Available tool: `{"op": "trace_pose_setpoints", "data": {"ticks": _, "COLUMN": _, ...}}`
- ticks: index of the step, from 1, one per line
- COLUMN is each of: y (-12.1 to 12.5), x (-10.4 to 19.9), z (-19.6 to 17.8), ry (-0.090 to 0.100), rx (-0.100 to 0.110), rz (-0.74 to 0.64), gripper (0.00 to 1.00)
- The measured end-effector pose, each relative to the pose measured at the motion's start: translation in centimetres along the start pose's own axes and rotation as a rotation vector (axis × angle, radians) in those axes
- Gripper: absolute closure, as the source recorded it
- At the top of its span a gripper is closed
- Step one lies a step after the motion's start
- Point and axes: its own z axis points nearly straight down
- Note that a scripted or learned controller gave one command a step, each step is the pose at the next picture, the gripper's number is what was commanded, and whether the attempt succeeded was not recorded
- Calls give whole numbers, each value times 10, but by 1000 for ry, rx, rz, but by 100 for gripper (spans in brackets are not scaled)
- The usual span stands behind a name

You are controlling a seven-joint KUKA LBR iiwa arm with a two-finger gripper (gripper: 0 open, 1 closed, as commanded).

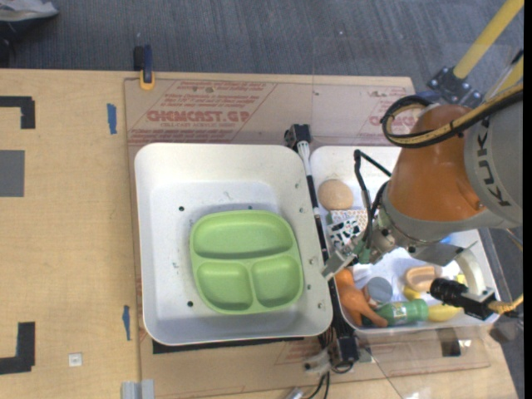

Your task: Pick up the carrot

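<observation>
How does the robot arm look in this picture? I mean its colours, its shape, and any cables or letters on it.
The arm is thick and rounded, with a grey shell and a wide orange band above the wrist. Black letters "KU" show on the grey part. Black cables loop beside the orange band. The gripper is small, metallic and dark, over the right bin.

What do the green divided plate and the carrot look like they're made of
The green divided plate looks like moulded plastic with a matte finish: one even colour, soft rounded compartment ridges, no glare. The carrot appears to be a plastic or rubber toy, judging by its uniform, slightly glossy orange surface, though it is too small here to be certain.
</observation>
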Motion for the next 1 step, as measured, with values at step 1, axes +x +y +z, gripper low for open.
{"op": "trace_pose_setpoints", "data": {"ticks": 1, "y": 0, "x": 0, "z": 0, "ry": 0, "rx": 0, "rz": 1, "gripper": 0}}
